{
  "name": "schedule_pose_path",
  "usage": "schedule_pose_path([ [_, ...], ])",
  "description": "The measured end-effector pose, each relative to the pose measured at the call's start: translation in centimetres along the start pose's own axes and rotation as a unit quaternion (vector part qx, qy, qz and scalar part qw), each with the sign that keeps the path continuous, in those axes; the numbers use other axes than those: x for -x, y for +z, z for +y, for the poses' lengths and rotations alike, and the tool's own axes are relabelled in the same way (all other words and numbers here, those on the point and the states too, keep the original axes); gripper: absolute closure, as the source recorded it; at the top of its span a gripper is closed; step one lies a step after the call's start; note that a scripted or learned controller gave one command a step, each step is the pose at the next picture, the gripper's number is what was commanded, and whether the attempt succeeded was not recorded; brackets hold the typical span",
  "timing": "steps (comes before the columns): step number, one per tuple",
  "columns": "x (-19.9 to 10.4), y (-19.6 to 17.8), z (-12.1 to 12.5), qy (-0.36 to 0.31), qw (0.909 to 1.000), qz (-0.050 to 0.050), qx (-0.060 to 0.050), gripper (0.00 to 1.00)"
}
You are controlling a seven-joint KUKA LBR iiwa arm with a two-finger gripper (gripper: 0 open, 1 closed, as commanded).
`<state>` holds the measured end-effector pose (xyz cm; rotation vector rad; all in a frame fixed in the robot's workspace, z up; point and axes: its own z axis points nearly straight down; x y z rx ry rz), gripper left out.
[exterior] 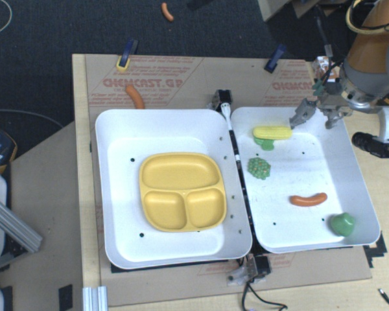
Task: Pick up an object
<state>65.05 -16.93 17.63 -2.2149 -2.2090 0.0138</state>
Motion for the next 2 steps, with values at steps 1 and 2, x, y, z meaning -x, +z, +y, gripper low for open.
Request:
schedule_pose_path([
  [1, 0.0, -1.0, 0.3, -0.001, 1.0, -0.002, 0.008, 0.0],
  [2, 0.1, 5.3, -0.1, -0.001, 1.0, -0.001, 0.004, 0.0],
])
